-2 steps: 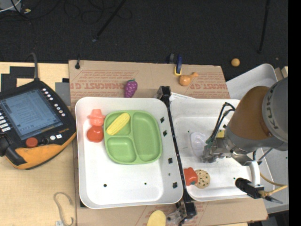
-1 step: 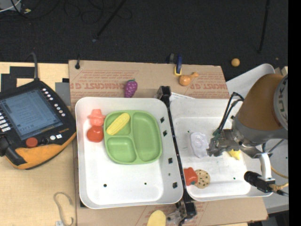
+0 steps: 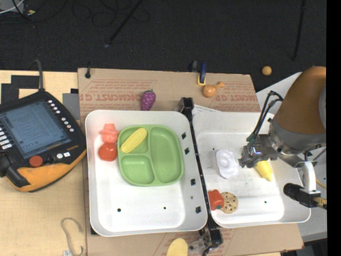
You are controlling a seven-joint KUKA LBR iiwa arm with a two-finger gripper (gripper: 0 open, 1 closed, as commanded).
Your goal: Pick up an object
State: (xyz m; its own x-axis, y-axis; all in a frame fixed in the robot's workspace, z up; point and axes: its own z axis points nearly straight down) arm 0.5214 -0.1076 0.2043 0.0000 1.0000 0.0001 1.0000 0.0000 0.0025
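While claw (image 3: 250, 158) hangs, grip unclear | yellow object (image 3: 264, 170) just beside it

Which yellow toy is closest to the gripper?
The small yellow toy in the right bin, right beside the gripper. The yellow corn lies far off on the green plate.

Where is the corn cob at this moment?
In the camera view, the corn cob lies in the upper left compartment of the green tray in the left bin, beside the red toy.
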